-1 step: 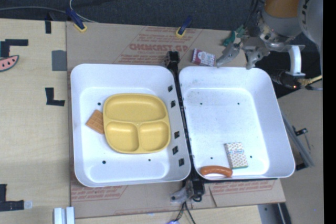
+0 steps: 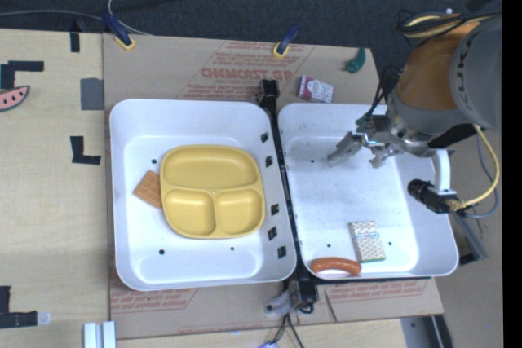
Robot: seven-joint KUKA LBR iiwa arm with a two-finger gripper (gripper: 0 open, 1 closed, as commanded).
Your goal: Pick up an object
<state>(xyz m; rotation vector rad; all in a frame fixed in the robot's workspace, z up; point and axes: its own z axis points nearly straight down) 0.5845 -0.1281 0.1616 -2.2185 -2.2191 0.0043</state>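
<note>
My gripper hangs over the upper middle of the right bin with its two fingers spread apart and nothing between them. A small patterned packet lies near the bin's front edge, well below the gripper. An orange sausage-shaped item rests on the front rim beside the packet. In the left bin sits a yellow divided plate with a tan cracker tucked under its left edge.
A small red-and-white packet lies on the cardboard behind the right bin. Black clips line the seam between the bins. Blue-and-yellow clamps hold the cardboard's far edge. The arm's body and cables fill the right side.
</note>
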